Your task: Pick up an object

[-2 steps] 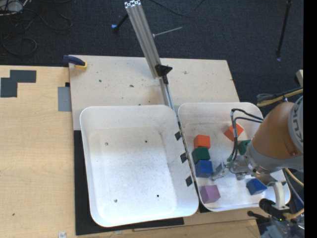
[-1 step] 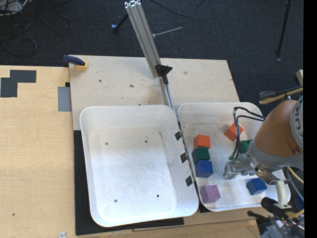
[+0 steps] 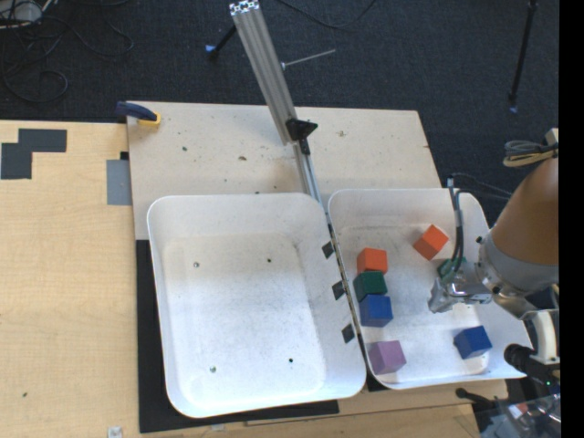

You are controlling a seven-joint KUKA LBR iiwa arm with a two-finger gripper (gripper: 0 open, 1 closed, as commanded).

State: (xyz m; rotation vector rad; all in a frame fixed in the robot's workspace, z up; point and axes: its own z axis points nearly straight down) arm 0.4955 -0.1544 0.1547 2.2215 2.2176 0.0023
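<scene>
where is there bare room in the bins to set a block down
The left bin floor is open from wall to wall. In the right bin, a bare strip lies along the far wall. Its left side is crowded by the orange cube, green cube, blue cube and purple cube.

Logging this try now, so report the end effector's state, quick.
End effector: cannot be told; it hovers over the right bin among the blocks, with nothing visibly held.
</scene>
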